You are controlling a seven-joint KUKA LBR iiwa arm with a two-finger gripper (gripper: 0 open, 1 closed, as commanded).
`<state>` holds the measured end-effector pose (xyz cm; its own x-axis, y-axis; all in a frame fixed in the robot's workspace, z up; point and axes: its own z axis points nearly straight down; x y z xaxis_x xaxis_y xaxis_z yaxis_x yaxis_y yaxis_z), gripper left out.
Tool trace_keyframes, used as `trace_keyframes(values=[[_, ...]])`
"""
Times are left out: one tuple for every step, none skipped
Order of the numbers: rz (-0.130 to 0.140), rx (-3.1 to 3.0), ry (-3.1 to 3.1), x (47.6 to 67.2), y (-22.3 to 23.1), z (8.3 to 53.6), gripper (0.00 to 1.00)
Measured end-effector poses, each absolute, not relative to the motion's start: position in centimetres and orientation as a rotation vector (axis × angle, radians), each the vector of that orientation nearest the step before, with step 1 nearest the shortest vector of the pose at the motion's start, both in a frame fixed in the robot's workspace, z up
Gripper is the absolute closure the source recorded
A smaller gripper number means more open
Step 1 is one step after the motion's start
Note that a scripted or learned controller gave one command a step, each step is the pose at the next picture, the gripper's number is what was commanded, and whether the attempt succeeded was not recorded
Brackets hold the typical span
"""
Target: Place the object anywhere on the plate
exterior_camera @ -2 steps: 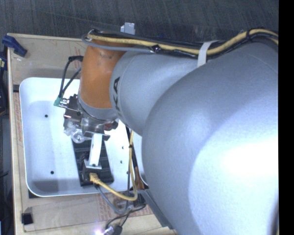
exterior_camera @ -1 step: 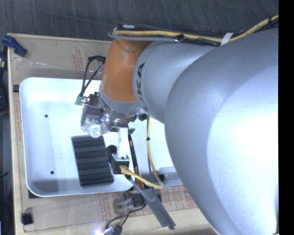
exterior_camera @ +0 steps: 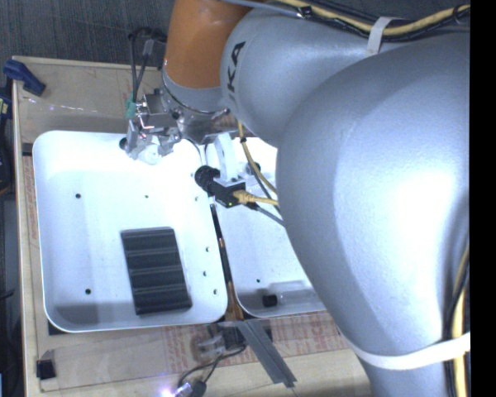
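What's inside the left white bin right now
A dark ribbed plate lies flat near the left bin's front edge, nothing on it. The hand is over the bin's far edge; what lies beneath it is covered. The arm hides most of the right bin.

The wooden desk carries two white bins side by side, touching: the left bin and the right bin. A blue clamp grips its far-left corner.

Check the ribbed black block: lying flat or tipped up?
Lying flat. The black ribbed block rests with its broad ribbed face up on the floor of the left bin, apart from the gripper.
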<state>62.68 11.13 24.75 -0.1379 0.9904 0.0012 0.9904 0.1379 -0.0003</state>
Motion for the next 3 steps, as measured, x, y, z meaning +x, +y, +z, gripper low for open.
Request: trace_keyframes(values=[[0.010, -2.228, -2.208, 52.8, 7.0, 19.0, 1.00], [0.009, -2.410, -2.011, 47.5, 17.0, 16.9, 1.00], [-0.001, -2.163, -2.277, 47.6, 14.0, 30.8, 1.00]])
